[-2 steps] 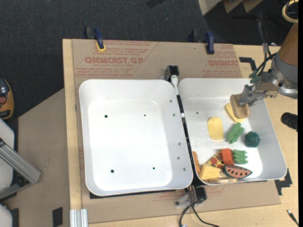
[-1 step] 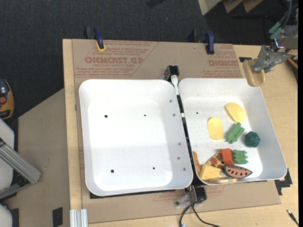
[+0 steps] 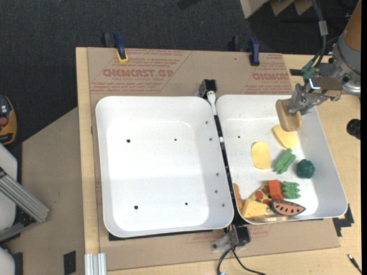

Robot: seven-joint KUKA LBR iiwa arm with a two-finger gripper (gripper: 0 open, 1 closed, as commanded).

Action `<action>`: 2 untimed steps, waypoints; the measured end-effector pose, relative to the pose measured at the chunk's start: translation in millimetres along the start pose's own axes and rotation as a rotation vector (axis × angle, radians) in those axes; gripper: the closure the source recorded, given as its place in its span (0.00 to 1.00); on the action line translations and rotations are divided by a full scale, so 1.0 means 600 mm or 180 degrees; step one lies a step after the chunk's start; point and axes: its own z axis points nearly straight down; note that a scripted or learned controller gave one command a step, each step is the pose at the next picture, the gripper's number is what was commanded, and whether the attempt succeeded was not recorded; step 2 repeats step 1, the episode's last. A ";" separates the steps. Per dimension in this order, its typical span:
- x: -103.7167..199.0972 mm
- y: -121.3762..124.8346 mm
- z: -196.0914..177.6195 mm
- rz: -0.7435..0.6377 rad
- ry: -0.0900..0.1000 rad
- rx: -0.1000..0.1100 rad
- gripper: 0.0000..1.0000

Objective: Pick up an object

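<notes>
1. Grey robot arm with two-finger metal gripper (image 3: 293, 109); enters from the upper right, held over the upper part of the right shallow white plastic bin (image 3: 332, 179); fingers point downward.
2. Tan, rounded block-like object (image 3: 287, 121), bread-coloured; sits between the fingertips, clasped at its top; whether it rests on the bin floor or hangs just above it cannot be told.
3. Pale yellow wedge-shaped piece (image 3: 286, 137); lies just below the tan object, touching or nearly touching it.
4. Pale yellow oval piece (image 3: 261, 154); lies on the bin floor, left of the wedge, apart from it.
5. Green ridged vegetable-shaped toy (image 3: 284, 161); lies tilted, just right of the oval.
6. Dark green round ball-like toy (image 3: 304, 168); lies near the right wall, just beside the ridged green toy.
7. Cluster at the bin's lower edge; red watermelon-slice toy (image 3: 288, 208), orange and red block pieces (image 3: 274, 189), yellow cheese-like wedge (image 3: 254, 209), small green bunch (image 3: 291, 188); all packed together, touching.
8. Left shallow white plastic bin (image 3: 160, 165); adjoins the right bin along a shared central edge.
9. Brown printed cardboard sheet (image 3: 172, 70); underlies both bins; fastened at the far edge by two blue clamps (image 3: 120, 46).
</notes>
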 end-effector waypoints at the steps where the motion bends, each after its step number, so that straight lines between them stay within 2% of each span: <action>1: 0.141 0.060 0.156 -0.0011 0.0004 -0.0006 1.00; 2: 0.141 0.060 0.156 -0.0011 0.0004 -0.0006 1.00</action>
